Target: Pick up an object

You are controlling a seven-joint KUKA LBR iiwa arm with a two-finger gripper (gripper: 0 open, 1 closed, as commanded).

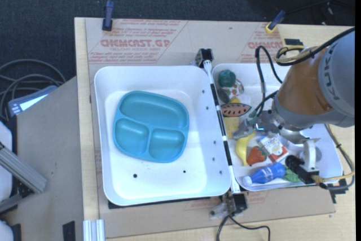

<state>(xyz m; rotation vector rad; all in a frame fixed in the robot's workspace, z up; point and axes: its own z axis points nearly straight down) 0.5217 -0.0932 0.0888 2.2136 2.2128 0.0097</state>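
My jaws (260,126) hang low over the crowded right bin (333,147); whether they stand apart or together I cannot tell. The risk, as I judge it, is clutter: the yellow banana (242,149), red piece (256,156) and blue bottle (267,173) lie touching, so I may nudge neighbours or close on nothing. The banana looks smooth, curved, likely slippery. The blue tray (150,126) sits alone in the left bin (107,121).
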